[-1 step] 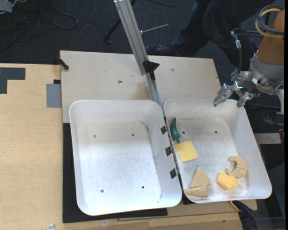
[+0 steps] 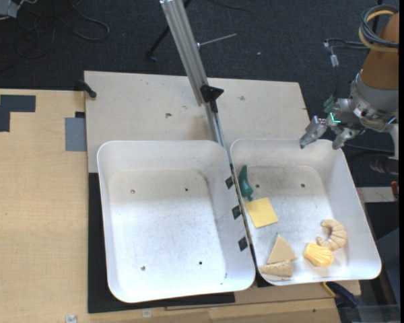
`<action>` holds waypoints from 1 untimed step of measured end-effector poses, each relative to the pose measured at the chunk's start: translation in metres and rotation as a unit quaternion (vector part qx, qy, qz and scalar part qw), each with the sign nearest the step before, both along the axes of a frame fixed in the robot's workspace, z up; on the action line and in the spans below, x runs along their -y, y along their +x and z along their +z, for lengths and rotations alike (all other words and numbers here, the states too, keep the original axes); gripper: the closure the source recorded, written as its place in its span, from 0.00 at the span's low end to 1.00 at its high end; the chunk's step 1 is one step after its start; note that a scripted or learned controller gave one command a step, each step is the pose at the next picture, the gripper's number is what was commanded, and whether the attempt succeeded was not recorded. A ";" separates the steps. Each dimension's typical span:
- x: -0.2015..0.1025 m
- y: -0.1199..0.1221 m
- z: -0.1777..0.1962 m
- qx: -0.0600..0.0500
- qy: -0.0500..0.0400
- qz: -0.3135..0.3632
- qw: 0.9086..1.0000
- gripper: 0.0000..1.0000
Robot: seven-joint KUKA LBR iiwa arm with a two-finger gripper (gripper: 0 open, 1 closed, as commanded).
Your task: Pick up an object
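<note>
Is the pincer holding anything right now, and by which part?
Nothing is held. The pincer hangs open over the right bin's far rim, with nothing between its fingers.

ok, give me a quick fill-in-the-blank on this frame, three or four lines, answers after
1. All the loose objects lie in the ____ bin.
2. The flat yellow square sits just below the ____ object by the divider.
3. The gripper hangs over the right bin's ____ rim, holding nothing.
4. The left bin holds ____ objects.

Answers: right; green; far; no
</note>
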State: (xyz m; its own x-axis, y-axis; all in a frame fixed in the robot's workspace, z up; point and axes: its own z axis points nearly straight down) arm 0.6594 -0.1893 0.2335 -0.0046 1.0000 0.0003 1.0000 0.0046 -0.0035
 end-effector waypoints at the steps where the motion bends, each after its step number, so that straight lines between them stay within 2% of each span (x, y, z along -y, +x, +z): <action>1: -0.009 -0.005 -0.057 -0.002 0.001 0.000 1.000 0.00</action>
State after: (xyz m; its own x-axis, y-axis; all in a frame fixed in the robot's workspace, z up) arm 0.6541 -0.1800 0.1762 -0.0040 1.0000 0.0023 1.0000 0.0040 -0.0077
